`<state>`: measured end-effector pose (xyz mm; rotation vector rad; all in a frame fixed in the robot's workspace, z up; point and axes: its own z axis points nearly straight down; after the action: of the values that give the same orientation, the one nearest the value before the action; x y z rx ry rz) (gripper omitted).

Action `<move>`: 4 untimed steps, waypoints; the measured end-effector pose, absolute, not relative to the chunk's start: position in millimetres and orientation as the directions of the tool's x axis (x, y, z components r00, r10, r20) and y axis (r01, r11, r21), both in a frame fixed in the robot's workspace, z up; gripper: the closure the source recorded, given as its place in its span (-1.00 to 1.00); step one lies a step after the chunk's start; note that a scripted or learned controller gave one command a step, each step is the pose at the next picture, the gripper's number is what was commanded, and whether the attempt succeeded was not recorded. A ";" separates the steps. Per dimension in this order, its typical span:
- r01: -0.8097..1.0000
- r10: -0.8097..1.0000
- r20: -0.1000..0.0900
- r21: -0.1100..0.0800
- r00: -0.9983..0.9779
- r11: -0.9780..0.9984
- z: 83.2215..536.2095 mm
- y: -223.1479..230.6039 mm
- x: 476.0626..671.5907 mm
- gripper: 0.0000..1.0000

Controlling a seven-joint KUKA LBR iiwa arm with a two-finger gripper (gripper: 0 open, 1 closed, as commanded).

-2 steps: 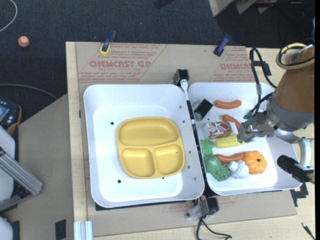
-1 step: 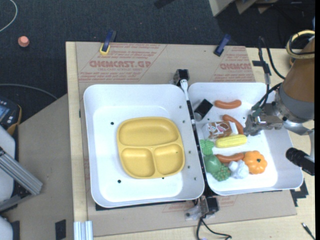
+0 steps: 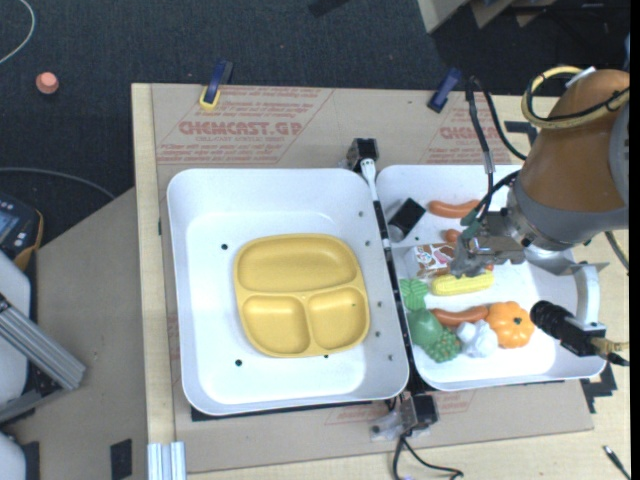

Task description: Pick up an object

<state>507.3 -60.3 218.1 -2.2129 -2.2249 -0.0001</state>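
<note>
- The gripper hangs low over the right bin, at the end of the grey arm that comes in from the right of the view
- Whether the gripper is wide, narrow or closed on something cannot be told from this slant
- A yellow corn cob lies just below the gripper in the view, flat on the bin floor with its length across the bin; I cannot tell whether the two touch
- A small card with red print lies just beside the gripper, on the side toward the left bin
- A sausage lies above the gripper in the view, near the far wall, and a black block sits past it toward the wall between the bins
- Beyond the corn cob from the gripper lie a second sausage, an orange pumpkin touching its end, a white lump and a piece of broccoli
- A green leafy piece lies below the card, near the corn cob's end
- Well apart from the gripper, the left bin holds a yellow divided plate
</note>
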 end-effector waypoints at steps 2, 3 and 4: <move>1.000 1.000 0.002 0.002 -0.008 0.008 231.2 52.1 510.7 1.00; 1.000 1.000 0.001 0.002 -0.005 0.005 231.0 91.1 522.9 1.00; 1.000 1.000 0.000 -0.004 0.000 0.000 216.6 87.8 520.3 1.00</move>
<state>520.3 87.8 216.6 -2.2198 -2.2192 0.0049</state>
